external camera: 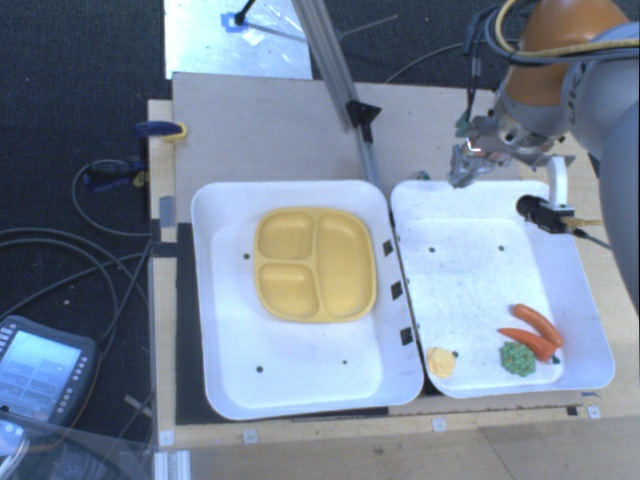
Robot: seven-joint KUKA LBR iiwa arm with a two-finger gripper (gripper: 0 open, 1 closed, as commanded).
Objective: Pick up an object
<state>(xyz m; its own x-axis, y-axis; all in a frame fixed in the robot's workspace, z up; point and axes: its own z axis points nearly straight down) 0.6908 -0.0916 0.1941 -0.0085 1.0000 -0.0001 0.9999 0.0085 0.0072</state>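
Pincer [463, 173]: hangs over the far rim of the right bin [480, 200], near its far-left corner; it is small and blurred, so whether it is released or clenched cannot be told, and nothing shows in its grip.
Arm [560, 38]: reaches in from the right, its orange band above the wrist, bent down toward that far rim.
Task's things: three small pieces lie along the near edge of the right bin, an orange carrot-like piece [535, 330], a green broccoli-like piece [517, 359] just beside it, and a pale yellow piece [440, 362] in the near-left corner.
Key relation: all three lie toward the camera from the pincer, well apart from it, across the bin's bare floor; the yellow piece sits almost straight in front of it, the orange and green pair off to the right.
Long axis: the orange piece runs at a slant, far-left to near-right; a grasp should likely close across that line.
Left bin [225, 268]: carries a yellow divided tray [315, 265].
Step, by judgement: approach not yet begun; the pick is undone.
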